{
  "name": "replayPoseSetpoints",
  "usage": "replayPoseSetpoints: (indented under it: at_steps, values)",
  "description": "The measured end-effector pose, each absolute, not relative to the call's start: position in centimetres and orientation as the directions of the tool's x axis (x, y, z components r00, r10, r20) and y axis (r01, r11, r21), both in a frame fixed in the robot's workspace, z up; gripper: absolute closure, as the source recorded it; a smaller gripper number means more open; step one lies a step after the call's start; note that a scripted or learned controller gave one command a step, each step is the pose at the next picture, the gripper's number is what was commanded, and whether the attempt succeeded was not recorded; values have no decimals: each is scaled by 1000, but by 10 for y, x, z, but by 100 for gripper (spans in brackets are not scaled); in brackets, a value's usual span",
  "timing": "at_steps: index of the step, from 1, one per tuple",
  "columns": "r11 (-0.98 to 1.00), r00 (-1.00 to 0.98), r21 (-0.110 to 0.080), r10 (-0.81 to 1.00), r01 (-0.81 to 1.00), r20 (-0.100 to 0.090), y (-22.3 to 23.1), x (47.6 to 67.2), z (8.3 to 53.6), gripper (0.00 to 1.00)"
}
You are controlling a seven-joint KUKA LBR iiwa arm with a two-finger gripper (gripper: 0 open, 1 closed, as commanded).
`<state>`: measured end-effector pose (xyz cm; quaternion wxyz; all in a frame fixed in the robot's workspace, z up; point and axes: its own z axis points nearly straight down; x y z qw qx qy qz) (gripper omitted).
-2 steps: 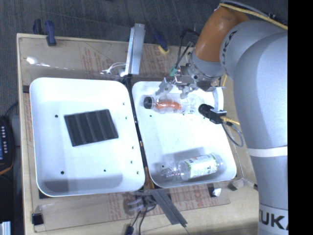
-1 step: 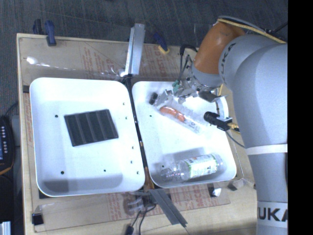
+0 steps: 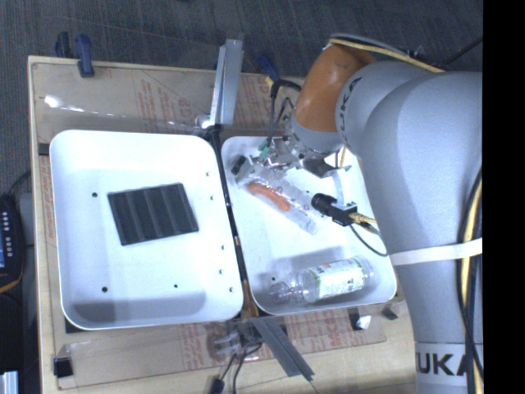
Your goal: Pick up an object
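The arm [image 3: 394, 162] reaches over the right bin [image 3: 271, 245]; its gripper [image 3: 275, 156] is at the bin's 12 o'clock. A bottle [image 3: 324, 281] lies at 6, and a dark mat [image 3: 153, 213] is in the left bin [image 3: 82, 286].

Two bins side by side on the bench [image 3: 49, 105]. Left bin [image 3: 74, 286] holds a ribbed mat [image 3: 153, 213] near its middle. Right bin [image 3: 254, 245] holds a bottle [image 3: 324, 280] along its near edge, a pen-like tube [image 3: 283, 199] behind it, and the gripper [image 3: 275, 156] at its far end.

arm [image 3: 410, 179] covering the right bin's [image 3: 262, 245] far-right side, gripper [image 3: 275, 156] kinda lost in clutter, orange thing [image 3: 269, 194] maybe inside a clear tube, too blurry really
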<state>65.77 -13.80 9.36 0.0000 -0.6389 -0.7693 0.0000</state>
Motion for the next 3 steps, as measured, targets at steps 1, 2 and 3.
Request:
replayPoseSetpoints:
  at_steps: [1, 2, 3]
  values:
    - [250, -250, -2, 968, 968, 1, -135, 609, 92, 0]
    - [253, -253, -1, 968, 968, 0, -135, 610, 103, 100]
    - [262, -262, -2, 965, 965, 1, -74, 633, 192, 100]
